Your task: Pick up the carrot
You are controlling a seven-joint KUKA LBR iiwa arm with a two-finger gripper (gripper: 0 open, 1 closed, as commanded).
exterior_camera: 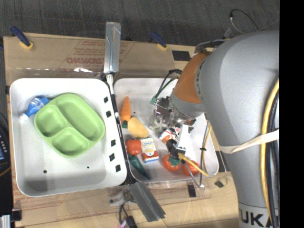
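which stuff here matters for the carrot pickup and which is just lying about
Job: carrot, gripper, right bin.
Lying about: green plate, blue thing, left bin, tomato, small carton, yellow fruit.

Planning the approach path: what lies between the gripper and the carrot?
In the camera view, bare white bin floor separates the gripper from the carrot.

green divided plate [70,123] in left bin [19,141], blue item [35,104] beside it, tomato [172,162] in right bin [142,85]

"UKA" on the arm [251,127].
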